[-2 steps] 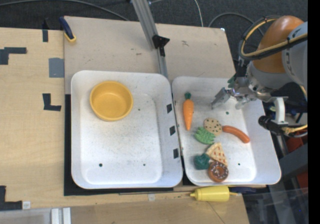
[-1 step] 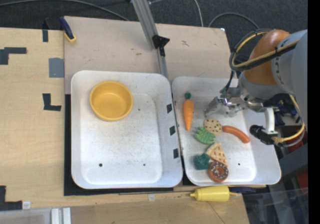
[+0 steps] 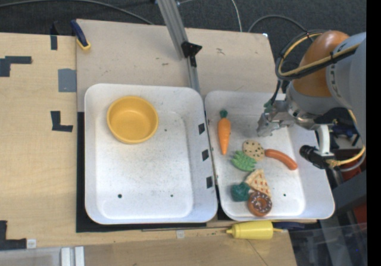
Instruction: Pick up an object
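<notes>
Yellow bowl (image 3: pixel 132 118), orange carrot (image 3: pixel 224 134)

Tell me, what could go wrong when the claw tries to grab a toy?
The toys are crowded. The cookie, leafy green, pizza slice and donut touch or nearly touch, so the claw might knock one while reaching for another. The sausage and carrot are thin and rounded, so they could slip out. The claw also hangs near the bin's far wall.
</notes>
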`<state>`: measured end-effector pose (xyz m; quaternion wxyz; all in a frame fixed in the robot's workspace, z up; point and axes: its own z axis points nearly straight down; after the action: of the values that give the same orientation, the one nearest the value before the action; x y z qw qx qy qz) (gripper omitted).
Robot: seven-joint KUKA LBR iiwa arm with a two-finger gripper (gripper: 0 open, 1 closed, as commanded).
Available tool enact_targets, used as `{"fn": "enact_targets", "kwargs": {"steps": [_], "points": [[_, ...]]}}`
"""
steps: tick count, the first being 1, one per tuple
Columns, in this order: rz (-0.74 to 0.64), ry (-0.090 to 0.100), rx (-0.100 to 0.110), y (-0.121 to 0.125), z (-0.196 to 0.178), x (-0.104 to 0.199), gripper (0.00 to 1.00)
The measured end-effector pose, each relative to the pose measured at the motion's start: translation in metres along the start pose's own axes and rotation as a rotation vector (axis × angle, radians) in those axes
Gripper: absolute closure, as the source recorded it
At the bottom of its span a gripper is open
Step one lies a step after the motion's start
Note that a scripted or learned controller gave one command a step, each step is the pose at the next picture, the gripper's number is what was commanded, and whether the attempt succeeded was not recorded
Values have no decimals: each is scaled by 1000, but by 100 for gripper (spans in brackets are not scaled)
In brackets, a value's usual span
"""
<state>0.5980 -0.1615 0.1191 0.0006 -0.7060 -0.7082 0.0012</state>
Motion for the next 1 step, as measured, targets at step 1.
{"fn": "enact_targets", "kwargs": {"steps": [1], "points": [[1,0,-6,8,-46,3,100]]}}
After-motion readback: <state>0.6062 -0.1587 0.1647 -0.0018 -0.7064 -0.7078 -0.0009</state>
